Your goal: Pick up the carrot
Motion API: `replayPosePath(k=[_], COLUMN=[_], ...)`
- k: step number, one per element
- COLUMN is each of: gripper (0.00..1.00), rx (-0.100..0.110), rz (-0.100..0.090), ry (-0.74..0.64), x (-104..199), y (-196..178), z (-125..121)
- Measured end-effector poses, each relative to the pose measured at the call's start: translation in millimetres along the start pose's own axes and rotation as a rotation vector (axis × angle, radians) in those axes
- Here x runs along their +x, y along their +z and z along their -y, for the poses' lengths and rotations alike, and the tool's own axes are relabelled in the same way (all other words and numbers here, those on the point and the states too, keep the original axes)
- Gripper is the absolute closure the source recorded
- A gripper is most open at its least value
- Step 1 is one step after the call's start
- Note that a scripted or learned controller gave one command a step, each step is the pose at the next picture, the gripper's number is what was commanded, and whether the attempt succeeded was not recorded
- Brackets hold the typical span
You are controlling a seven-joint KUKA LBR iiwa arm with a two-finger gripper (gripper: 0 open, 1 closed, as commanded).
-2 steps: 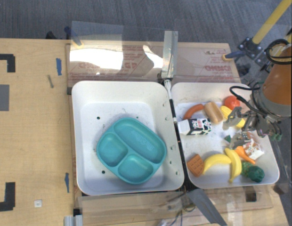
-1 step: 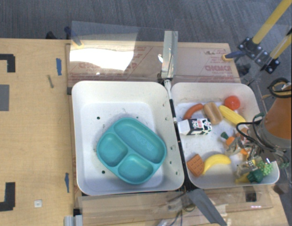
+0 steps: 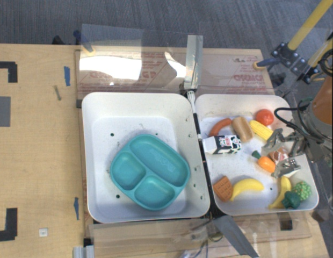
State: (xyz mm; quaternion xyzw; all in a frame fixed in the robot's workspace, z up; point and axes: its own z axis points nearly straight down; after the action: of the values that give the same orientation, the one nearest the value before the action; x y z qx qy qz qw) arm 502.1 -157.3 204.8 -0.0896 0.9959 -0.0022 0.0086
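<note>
You are looking down at a slant on a wooden bench (image 3: 32, 160) bearing two shallow white bins side by side. The left bin (image 3: 96, 117) holds a teal divided plate (image 3: 149, 171) with three compartments, lying near the bin's middle.

The right bin (image 3: 209, 109) holds a scatter of toy food. Along its far side, from left to right, you have a reddish sausage (image 3: 220, 126), a hot dog bun (image 3: 242, 128) just beside it, a corn cob (image 3: 261, 130) and a red tomato (image 3: 264, 116). A small milk carton (image 3: 224, 144) lies on its side near the bin's left wall. Along the near side sit a waffle piece (image 3: 223, 187), a yellow banana (image 3: 246, 186), a second yellow piece (image 3: 282, 191) and a green broccoli (image 3: 297, 193) in the near right corner.

The carrot (image 3: 265, 163), orange with a small green top pointing left, lies toward the right side of this bin, between the corn cob and the banana.

The arm enters from the right, its orange band at the frame's edge. The gripper (image 3: 280, 150) sits low over the right bin, directly beside the carrot. Its two metal fingers (image 3: 274, 138) are spread apart, one on the far side of the carrot and one on the near right side. The carrot's right end lies close between them, but you cannot tell whether either finger touches it.
</note>
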Motion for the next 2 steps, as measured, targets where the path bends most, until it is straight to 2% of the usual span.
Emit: replayPosePath(k=[1,2], gripper=[1.00,1.00], rx=[-0.002,0.000], rz=[-0.002,0.006], ry=[0.002,0.001], x=[0,-2], y=[-6,-17], z=[0,0])
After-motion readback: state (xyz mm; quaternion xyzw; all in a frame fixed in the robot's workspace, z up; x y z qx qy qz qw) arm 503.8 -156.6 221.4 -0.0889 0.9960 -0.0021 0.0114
